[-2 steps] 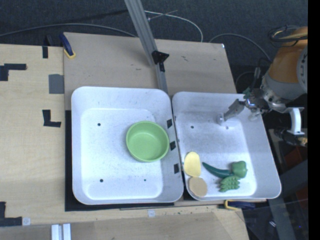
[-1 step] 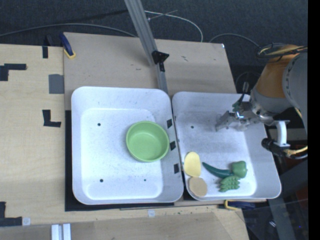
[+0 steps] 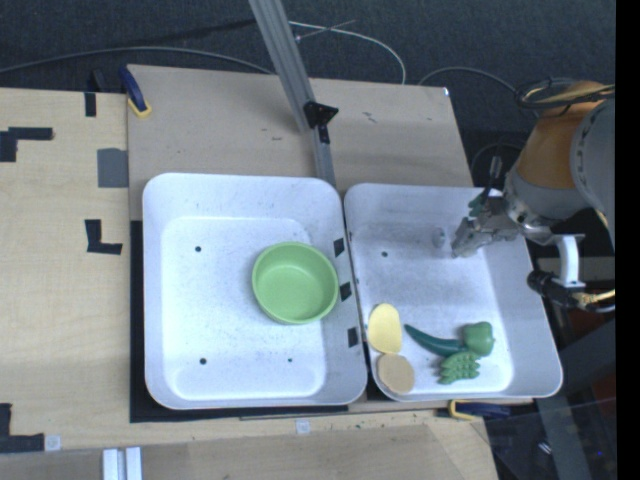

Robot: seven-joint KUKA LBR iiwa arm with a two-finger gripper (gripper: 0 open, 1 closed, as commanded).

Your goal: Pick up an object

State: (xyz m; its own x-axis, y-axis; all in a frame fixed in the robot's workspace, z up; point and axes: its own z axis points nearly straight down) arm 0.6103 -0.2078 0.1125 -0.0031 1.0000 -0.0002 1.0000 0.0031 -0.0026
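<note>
Hovering over the right bin (image 3: 520, 298)'s upper part, the gripper (image 3: 468, 236), its state impossible to tell, holds nothing; next it likely descends toward the green toys (image 3: 462, 353) near the bin's front.

Light wood bench top (image 3: 60, 268) with black tape marks (image 3: 95, 236), on dark blue carpet (image 3: 450, 18). Grey metal pole (image 3: 285, 58) slants across; thin cables (image 3: 340, 33) loop on floor behind.

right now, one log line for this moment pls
gripper: over right bin upper right, holding nothing | green bowl: left bin | toys: right bin front, untouched
</note>
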